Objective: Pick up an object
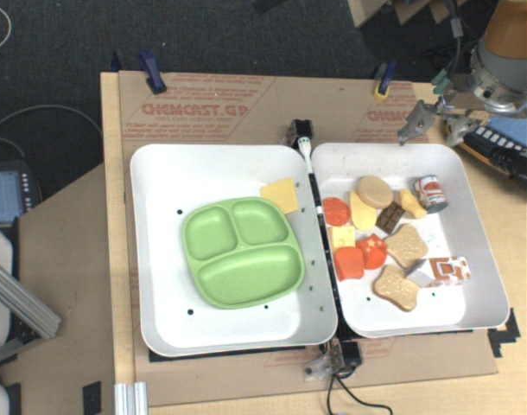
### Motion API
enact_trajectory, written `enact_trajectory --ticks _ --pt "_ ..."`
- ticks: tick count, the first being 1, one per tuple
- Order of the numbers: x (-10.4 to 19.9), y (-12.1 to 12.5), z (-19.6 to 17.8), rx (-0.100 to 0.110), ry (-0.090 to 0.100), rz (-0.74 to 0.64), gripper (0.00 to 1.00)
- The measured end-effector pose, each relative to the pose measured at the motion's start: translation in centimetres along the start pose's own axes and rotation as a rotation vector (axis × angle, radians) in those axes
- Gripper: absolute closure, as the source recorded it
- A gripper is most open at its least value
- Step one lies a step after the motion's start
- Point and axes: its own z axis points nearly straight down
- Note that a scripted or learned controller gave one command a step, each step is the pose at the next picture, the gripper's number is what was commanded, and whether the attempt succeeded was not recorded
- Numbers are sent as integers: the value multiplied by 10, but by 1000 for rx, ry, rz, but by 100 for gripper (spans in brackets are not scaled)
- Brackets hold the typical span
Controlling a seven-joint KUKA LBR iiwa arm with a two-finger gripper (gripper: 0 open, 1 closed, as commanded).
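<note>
Beyond the right-hand shallow white plastic bin's [484, 258] far rim hovers the claw [428, 119], fingers apart, holding nothing. Inside lies a small tan biscuit-shaped toy [396, 288]: probably light, rigid; pinch its edges.

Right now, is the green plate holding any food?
Empty. The green plate shows three bare compartments; the yellow cheese slice lies just outside its rim.

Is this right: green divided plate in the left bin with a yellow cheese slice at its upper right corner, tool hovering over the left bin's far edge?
Not quite. The camera view shows the tool over the far edge of the right bin, not the left bin. The rest holds: the green divided plate sits in the left bin with the yellow cheese slice at its upper right corner.
</note>
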Motion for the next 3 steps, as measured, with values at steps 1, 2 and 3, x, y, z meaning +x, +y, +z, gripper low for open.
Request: enact_trajectory --ticks 1,2,3 --pt "-23 -32 162 8 2 2 0" --pt "-23 -28 143 -7 -3 1 100" --pt "17 -108 64 4 4 0 100"
